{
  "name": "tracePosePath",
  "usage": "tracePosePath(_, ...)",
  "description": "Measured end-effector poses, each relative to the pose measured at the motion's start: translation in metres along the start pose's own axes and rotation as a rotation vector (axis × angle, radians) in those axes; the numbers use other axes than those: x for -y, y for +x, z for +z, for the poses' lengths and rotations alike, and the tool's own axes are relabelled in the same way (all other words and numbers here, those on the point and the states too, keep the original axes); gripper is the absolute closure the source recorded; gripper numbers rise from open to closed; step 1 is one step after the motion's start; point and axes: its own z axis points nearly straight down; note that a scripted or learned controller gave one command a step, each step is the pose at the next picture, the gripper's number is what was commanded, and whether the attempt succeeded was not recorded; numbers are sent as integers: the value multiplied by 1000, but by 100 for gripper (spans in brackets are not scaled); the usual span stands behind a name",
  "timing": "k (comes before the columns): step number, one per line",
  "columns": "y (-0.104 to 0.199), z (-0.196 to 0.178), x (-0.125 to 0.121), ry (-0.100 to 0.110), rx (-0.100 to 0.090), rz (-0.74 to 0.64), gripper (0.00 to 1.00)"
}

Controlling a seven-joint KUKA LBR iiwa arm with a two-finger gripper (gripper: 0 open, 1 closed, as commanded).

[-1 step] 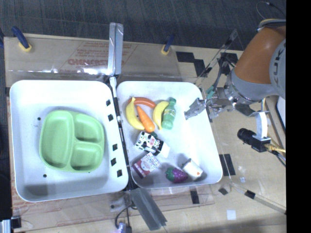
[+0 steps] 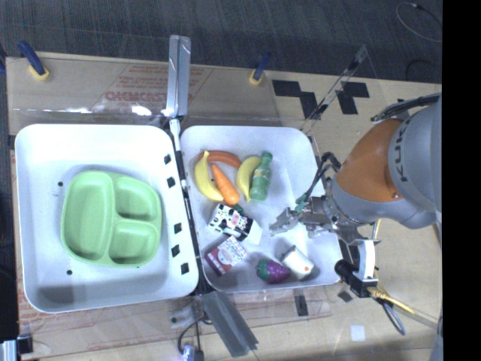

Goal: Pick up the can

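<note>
Bench bears two white bins. Left bin (image 2: 30,201) holds a green divided tray (image 2: 113,218). Right bin (image 2: 301,143) holds the clutter.

Writing: faint red print on the clear sheet (image 2: 135,89) beyond the left bin, too washed out to read. Part of white lettering, a "K", shows on the arm (image 2: 398,179) just past its orange band; the rest is cut off. The small black-and-white carton (image 2: 228,220) has a pattern, no legible text. The dark maroon packet (image 2: 225,256) has a pale label, unreadable.

Can (image 2: 296,262): short, white, tipped on its side at the near right of the right bin, touching the purple grape-like toy (image 2: 272,271).

Gripper (image 2: 289,220): over the right bin, just beyond the can, metallic parts blurred against the white floor. Cannot tell whether it is spread or closed; nothing visibly between its tips.

Far part of the bin: two bananas (image 2: 203,177), a carrot (image 2: 224,184), an orange sausage-shaped piece (image 2: 223,158), a green bottle (image 2: 260,177), label unreadable.
</note>
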Motion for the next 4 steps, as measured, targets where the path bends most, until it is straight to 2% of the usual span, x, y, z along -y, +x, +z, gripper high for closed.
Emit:
tracePosePath(1,5,32,10,-2,-1,43,0)
tracePosePath(3,3,32,10,-7,2,89,0)
tracePosePath(4,4,32,9,-11,4,231,0)
